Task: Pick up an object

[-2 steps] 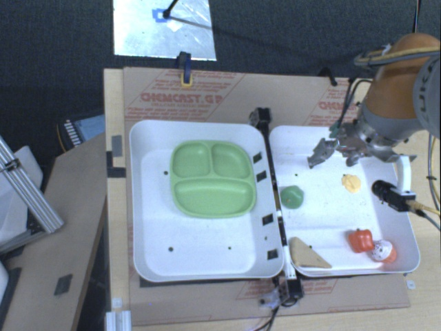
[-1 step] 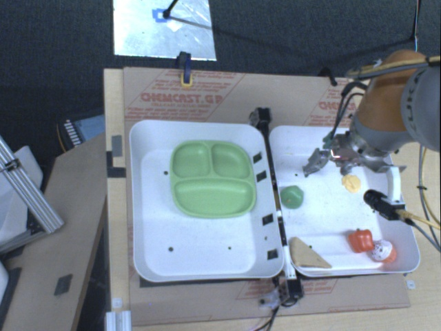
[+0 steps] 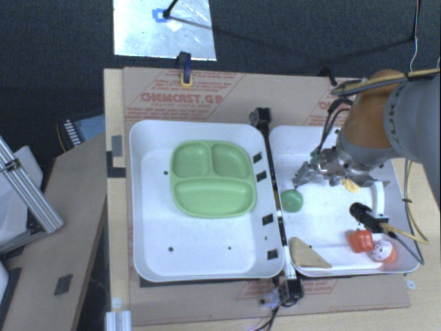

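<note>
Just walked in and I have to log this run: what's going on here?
The end effector is low in the right bin, beside a green ball, with no pick evident yet. A tan wedge and an orange toy lie near that bin's front. A green plate sits in the left bin.

Bench (image 3: 114, 205) with printed brown sheet (image 3: 207, 92), left bin (image 3: 148, 247) beside right bin (image 3: 324, 216).
</note>
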Tool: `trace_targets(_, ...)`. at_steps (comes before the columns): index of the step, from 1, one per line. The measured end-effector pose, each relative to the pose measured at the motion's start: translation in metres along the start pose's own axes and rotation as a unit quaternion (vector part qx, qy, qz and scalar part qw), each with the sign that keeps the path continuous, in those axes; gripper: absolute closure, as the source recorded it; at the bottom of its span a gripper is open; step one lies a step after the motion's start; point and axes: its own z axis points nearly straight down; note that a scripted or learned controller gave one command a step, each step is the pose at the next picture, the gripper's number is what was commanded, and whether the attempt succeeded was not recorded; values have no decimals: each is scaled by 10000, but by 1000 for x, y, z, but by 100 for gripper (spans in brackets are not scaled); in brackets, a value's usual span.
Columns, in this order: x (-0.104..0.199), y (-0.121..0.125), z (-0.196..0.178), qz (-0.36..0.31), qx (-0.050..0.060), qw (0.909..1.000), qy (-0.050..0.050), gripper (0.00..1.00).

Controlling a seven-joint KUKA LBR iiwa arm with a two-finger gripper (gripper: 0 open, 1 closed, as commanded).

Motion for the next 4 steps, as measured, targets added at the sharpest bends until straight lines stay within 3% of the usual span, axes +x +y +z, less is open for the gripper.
trace_targets(1,0,1,22,0,1,10000,-1,0)
trace_targets(2,0,2,10,-3,-14,10000,-3,100)
trace_targets(4,-1,8,-79,-14,-31,10000,-5,100)
